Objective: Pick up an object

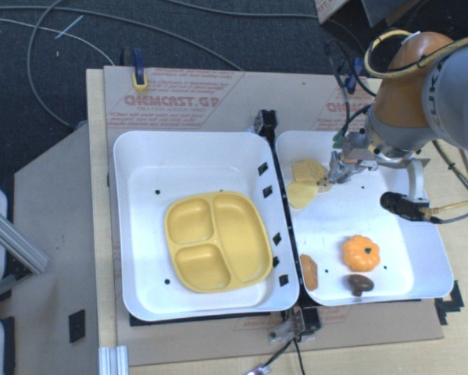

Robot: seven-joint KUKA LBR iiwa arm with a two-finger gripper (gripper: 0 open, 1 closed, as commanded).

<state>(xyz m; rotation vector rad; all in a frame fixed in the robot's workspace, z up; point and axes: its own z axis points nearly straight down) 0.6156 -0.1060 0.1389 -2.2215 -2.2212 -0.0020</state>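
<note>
Two shallow white bins sit side by side on a brown cardboard-covered bench [179,100], over dark carpet crossed by grey cables [46,22]. The left bin [132,233] contains a yellow three-compartment plastic tray [216,241], lying flat. The right bin [421,272] holds a pale yellow soft lump [302,184] against its left wall, a small orange pumpkin [361,252] towards the near side, a brown-orange oblong piece [309,272] by the near left corner, and a small dark brown object [360,284] just below the pumpkin. The gripper [333,172] is low at the pale lump's right edge; open or closed cannot be determined.
</note>
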